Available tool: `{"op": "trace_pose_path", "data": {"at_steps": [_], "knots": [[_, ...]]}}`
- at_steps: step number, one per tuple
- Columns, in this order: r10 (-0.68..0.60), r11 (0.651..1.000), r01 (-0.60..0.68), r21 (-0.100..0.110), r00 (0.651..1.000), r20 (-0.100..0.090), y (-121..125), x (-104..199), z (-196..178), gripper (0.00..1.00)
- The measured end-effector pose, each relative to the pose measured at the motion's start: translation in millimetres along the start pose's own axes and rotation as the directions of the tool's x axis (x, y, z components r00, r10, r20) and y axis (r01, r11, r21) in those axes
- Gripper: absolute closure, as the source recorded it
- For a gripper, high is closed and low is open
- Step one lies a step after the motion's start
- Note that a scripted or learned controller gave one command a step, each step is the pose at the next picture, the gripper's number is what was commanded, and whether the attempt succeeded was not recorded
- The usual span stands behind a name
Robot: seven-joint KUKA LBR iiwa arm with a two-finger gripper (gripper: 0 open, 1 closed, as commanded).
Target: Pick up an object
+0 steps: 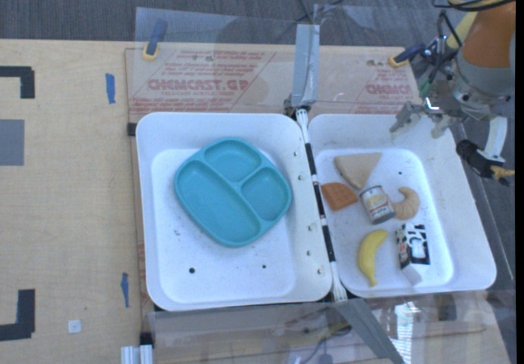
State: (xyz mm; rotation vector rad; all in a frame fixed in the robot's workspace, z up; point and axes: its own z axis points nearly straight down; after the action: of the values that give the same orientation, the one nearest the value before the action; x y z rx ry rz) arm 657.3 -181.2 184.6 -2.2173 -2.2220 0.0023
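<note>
The right bin (471, 215) holds several small objects: a tan wedge (358, 168), an orange-brown square piece (337, 195), a small tin can (377, 204), a brown curved pastry (406, 202), a yellow banana (372, 254) and a black-and-white packet (413, 246). My gripper (420, 119) hangs over the far right corner of that bin, behind all of them. Its two fingers are spread open with nothing between them. The orange-banded wrist (490, 39) rises above it at the right edge.
A teal divided plate (233, 190) lies in the left bin (155, 215). A raised divider (315, 207) separates the bins. Clear plastic sheeting and a grey taped post (304, 68) stand behind them. Cables loop near the wrist.
</note>
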Motion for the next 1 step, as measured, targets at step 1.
{"op": "trace_pose_path", "data": {"at_steps": [1], "knots": [[-0.125, 0.992, 0.125, 0.0, 0.992, 0.0, -33.6, 59.2, 53.4, 0.0]]}}
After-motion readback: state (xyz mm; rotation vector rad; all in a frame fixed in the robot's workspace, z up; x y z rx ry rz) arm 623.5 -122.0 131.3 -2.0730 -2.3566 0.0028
